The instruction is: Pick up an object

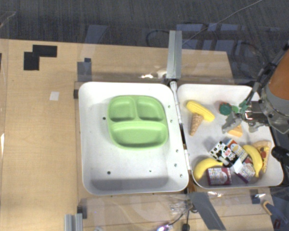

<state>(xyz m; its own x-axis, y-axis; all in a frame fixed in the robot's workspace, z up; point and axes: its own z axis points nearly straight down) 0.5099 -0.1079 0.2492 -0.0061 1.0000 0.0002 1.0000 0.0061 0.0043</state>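
My gripper (240,125) reaches in from the right over the right bin (202,93), its fingers spread open. It hangs above a small yellow-orange cheese wedge (236,132), which lies in the bin just below the fingertips; nothing is held between them. A dark green toy (225,109) sits just left of the gripper. Further left lie a yellow corn cob (199,110) and an ice-cream cone (195,124). Toward the bin's front are a banana (205,167), a second banana (254,158), a black-and-white patterned box (222,151) and a dark red can (218,176).
The left bin (94,143) holds a green divided plate (136,121). A metal divider post (174,57) stands between the bins at the back. The arm's orange band (285,76) fills the right edge above the right bin.
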